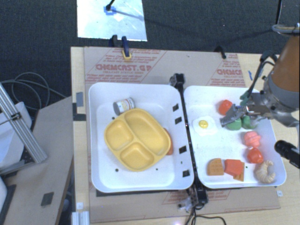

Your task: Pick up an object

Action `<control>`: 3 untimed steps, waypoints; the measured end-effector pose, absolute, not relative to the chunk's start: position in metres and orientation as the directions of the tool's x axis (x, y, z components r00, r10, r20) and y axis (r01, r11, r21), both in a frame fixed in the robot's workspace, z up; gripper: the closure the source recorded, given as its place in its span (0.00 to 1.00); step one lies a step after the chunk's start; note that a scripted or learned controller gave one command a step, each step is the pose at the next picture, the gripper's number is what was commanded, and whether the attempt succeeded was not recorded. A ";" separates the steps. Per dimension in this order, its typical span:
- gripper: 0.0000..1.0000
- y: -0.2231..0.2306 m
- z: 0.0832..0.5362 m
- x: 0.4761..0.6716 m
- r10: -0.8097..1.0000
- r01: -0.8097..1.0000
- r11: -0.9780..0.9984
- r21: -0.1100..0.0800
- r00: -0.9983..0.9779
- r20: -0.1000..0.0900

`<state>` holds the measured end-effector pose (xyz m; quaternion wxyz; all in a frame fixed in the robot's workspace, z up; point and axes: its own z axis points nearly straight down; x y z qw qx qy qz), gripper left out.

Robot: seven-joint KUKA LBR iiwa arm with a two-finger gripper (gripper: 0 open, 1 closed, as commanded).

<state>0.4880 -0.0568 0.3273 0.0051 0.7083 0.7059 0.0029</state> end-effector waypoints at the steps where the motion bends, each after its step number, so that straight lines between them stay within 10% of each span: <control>1: 0.00 -0.031 0.301 0.487 1.000 1.000 0.006 0.002 -0.006 0.000; 2: 0.00 0.057 0.298 0.487 1.000 1.000 0.014 0.001 -0.014 0.003; 3: 0.00 0.015 0.179 0.498 1.000 1.000 -0.004 -0.009 0.004 -0.002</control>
